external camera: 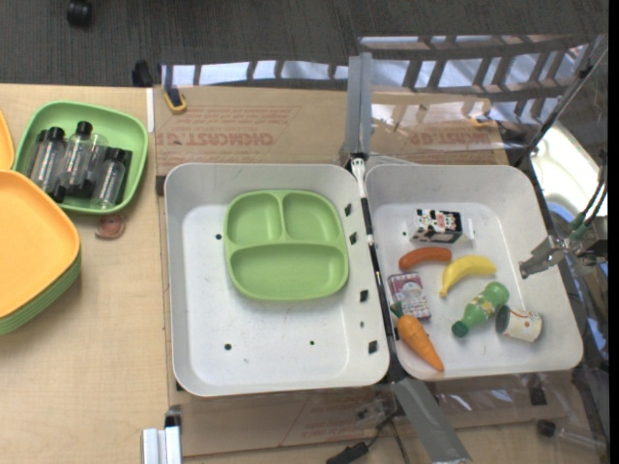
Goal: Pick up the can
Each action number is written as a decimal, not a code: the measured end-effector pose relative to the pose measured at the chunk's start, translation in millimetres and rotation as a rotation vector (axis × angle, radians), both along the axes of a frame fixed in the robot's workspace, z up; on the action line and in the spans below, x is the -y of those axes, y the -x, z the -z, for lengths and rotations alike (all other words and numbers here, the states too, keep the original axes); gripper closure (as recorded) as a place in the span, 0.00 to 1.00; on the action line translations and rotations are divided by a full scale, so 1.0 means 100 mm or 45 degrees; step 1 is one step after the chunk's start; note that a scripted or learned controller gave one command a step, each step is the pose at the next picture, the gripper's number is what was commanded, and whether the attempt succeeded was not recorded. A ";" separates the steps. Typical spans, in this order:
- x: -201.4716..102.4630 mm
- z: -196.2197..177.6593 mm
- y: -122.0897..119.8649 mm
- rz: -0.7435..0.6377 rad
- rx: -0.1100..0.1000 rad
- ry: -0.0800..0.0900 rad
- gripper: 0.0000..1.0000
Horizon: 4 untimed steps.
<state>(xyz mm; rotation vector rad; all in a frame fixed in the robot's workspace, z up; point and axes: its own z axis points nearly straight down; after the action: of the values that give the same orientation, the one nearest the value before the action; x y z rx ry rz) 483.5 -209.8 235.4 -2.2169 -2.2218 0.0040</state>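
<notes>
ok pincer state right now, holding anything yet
pincer: cannot be told; it sits over the right edge of the right bin, apart from the can, with nothing seen in it.

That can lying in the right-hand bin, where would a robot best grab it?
Probably across the middle of its round body, from straight above. The can lies on its side, with the green bottle close on its left, so fingers likely fit best along its free sides.

The hand [535, 262] sits at the view's right edge, holding nothing.
</notes>
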 end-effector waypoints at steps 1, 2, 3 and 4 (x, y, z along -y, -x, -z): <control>-0.46 0.39 -0.51 -0.609 0.004 -0.001 0.00; -0.92 0.77 -1.29 -0.623 0.004 0.000 0.00; -0.84 1.43 -1.75 -0.316 0.005 0.001 0.00; -0.84 1.43 -1.75 -0.316 0.005 0.002 0.00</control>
<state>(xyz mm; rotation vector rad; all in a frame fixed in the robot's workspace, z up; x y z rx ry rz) 658.0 -125.6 92.0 -1.9274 -2.4824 0.0014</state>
